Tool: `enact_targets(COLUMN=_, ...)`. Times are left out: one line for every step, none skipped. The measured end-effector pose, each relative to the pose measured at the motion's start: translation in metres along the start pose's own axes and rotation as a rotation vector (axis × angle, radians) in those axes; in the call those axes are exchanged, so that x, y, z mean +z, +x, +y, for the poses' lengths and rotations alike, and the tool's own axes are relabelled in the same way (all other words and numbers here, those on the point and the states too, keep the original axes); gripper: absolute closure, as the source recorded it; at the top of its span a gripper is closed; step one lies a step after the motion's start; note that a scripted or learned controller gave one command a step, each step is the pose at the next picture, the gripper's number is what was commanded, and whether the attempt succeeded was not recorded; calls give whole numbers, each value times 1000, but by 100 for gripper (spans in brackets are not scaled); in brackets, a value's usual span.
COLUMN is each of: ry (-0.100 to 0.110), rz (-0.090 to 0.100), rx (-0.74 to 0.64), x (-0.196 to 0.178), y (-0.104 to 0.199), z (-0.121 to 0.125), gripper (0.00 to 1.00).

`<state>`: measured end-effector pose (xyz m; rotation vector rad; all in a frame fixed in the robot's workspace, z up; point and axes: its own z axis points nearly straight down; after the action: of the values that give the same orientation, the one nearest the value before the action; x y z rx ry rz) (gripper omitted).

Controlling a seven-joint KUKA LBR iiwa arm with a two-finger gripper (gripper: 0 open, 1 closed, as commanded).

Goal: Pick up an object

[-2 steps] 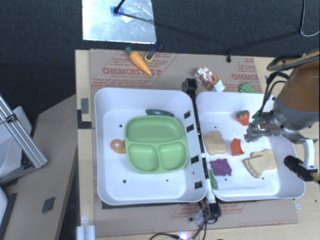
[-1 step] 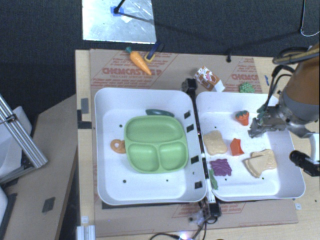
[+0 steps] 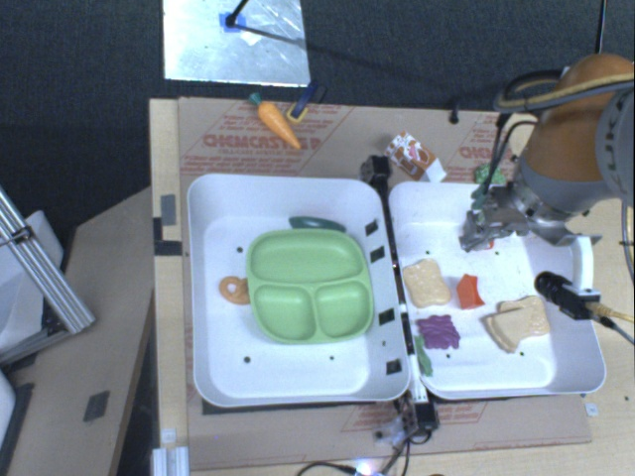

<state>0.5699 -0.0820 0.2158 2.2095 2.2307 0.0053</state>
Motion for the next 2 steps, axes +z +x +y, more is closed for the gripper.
enact_targets(ry=-1, rz=1, rx=0, x=-2, y=44, z=33, gripper=100)
enact_targets(ry=-3, rz=0, rx=1, x=-18, y=68, z=78, gripper=100)
